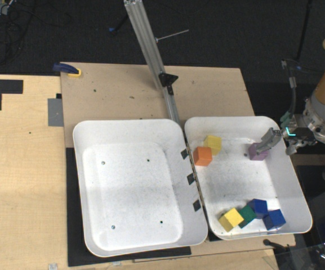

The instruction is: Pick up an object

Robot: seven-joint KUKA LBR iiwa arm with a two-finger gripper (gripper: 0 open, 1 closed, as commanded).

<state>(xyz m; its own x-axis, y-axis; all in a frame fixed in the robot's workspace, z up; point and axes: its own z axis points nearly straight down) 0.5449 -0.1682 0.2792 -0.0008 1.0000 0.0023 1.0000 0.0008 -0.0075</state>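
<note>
Resting in the right bin (297, 190) near its far right wall, a small purple block (258, 153) touches the grey fingers (268, 139); whether they grip it I cannot tell. Orange cube (203, 156) lies well left.

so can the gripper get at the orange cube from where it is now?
Probably yes. The orange cube sits in the right bin near its left wall, touching the yellow cube behind it, top and front sides free. The gripper is over the same bin by the purple block, nothing between.
</note>
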